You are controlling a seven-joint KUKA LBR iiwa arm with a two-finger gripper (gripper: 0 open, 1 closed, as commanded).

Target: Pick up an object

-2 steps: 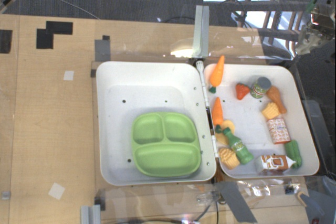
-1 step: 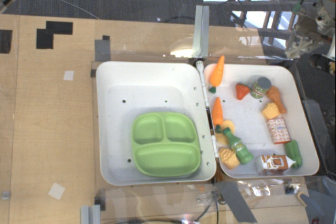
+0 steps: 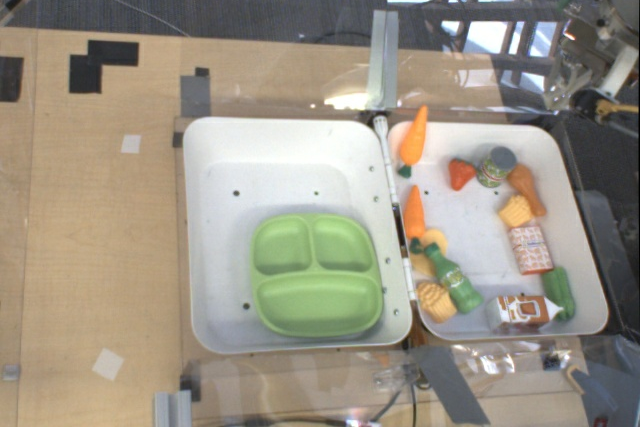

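The right bin [image 3: 575, 177] holds several toy foods. One carrot [image 3: 413, 135] leans on the bin's left rim, and a second carrot [image 3: 414, 212] lies below it. A red piece [image 3: 461, 174] and a small can [image 3: 495, 167] sit near the top middle. Below them are a yellow corn piece [image 3: 515, 211] and a red-and-white packet [image 3: 530, 248]. A green bottle [image 3: 452, 279], a small carton [image 3: 522, 312] and a green cucumber [image 3: 559, 292] lie along the front. My gripper [image 3: 570, 80] hangs beyond the bin's far right corner, high above the bench and apart from every object.
The left bin [image 3: 215, 215] holds a green divided plate [image 3: 317, 273]. A metal post [image 3: 384, 65] stands behind the wall between the bins. A metal frame [image 3: 490, 25] sits behind the right bin, close to the arm.
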